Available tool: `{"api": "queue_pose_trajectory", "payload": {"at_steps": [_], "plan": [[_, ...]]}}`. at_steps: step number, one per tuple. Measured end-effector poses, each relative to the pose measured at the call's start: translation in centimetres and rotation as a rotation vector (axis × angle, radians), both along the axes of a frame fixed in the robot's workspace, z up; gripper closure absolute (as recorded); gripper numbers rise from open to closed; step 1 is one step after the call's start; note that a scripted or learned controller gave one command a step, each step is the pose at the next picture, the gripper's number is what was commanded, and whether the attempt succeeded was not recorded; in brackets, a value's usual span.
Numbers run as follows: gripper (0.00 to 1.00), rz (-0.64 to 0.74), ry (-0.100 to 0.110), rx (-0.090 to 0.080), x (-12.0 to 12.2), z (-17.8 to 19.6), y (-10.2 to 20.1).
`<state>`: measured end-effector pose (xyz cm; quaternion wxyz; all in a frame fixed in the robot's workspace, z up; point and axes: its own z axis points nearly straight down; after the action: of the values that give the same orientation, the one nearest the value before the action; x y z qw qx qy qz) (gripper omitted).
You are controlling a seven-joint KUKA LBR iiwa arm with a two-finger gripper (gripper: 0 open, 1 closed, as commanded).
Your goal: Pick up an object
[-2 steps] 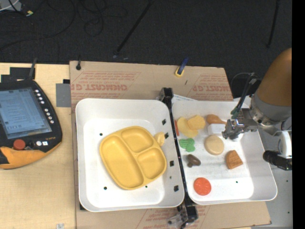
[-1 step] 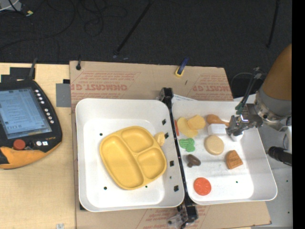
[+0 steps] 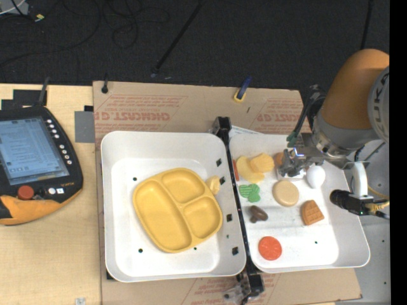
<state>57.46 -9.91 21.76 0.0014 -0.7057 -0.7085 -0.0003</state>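
Observation:
My gripper [image 3: 292,164] hangs low over the back of the right bin [image 3: 353,254]. It sits between a yellow block [image 3: 255,166] on its left and a white egg [image 3: 315,175] on its right. A round tan biscuit [image 3: 286,193] lies just in front of it. Further forward lie a brown toast piece [image 3: 311,212], a dark brown lump [image 3: 257,214], a green piece [image 3: 249,192] and a red disc [image 3: 270,248]. I see nothing lifted off the bin floor.
The left bin [image 3: 117,164] holds a yellow divided plate [image 3: 178,208]. A black clamp strip [image 3: 231,189] runs between the bins. A teach pendant [image 3: 35,164] lies on the bench at the far left. Cardboard [image 3: 165,110] lies under both bins.

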Motion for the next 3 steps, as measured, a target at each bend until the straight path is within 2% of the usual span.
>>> {"api": "queue_pose_trajectory", "payload": {"at_steps": [2, 3], "plan": [[1.0, 0.0, 0.0, 0.0, 2.2, -0.1, 10.1], [1.0, -0.004, 0.0, -0.001, 3.2, 0.1, 11.7]]}}
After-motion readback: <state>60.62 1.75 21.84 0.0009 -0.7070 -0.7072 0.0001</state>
